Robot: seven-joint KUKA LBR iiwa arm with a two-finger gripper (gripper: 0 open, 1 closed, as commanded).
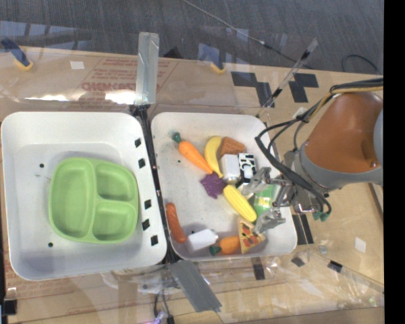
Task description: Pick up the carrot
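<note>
The carrot [192, 154] is orange with a green top and lies slantwise in the upper left of the right bin [163, 181]. My gripper [266, 198] hangs over that bin's right side, well to the right of the carrot and apart from it. Its two metal fingers [260, 177] stand spread, one toward the back and one toward the front. A small green thing [263, 200] lies in the gap under them; I cannot tell if they touch it. The yellow corn cob [239, 203] lies just left of the gripper.
Around the carrot lie a banana [214, 155], a brown piece [233, 145], a purple item [212, 185] and a white block [229, 167]. At the front are a red sausage [175, 223], a white box [203, 239], a small orange vegetable [227, 246] and a pizza slice [250, 237]. The left bin [20, 140] holds a green divided plate [93, 200].
</note>
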